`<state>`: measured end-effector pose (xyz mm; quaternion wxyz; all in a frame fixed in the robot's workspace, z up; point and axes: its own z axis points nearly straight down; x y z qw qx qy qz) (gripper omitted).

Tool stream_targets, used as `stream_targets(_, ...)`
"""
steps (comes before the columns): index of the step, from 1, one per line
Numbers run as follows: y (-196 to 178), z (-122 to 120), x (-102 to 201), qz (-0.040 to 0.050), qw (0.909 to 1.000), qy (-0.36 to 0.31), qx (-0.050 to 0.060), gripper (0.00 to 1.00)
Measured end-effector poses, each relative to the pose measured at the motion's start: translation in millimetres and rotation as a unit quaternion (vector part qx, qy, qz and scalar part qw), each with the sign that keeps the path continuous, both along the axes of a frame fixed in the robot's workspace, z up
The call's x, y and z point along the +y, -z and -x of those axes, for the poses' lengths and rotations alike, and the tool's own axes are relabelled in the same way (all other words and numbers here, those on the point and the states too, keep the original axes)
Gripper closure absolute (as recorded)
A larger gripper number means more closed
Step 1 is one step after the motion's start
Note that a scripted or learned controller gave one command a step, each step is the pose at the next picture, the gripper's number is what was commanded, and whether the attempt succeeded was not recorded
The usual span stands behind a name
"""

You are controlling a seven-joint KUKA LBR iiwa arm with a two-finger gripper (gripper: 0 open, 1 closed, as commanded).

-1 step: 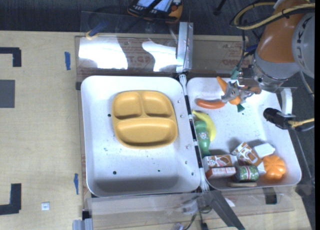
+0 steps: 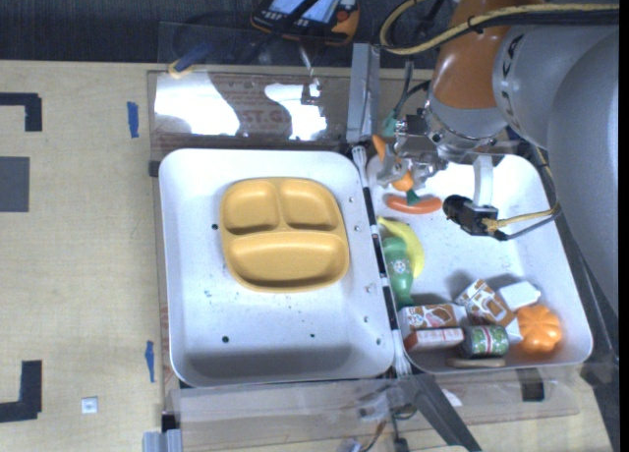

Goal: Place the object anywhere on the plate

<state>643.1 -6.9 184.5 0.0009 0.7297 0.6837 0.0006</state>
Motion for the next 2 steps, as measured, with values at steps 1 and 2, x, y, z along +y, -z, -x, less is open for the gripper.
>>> stream_targets(1, -0.1, 9.2, 60.7, -0.0005, 0.9986, -0.053, 0.002, 1.00)
stream_targets(2, -0.1, 9.2, 60.6, -0.0003, 0.9986, -0.053, 0.002, 0.00)
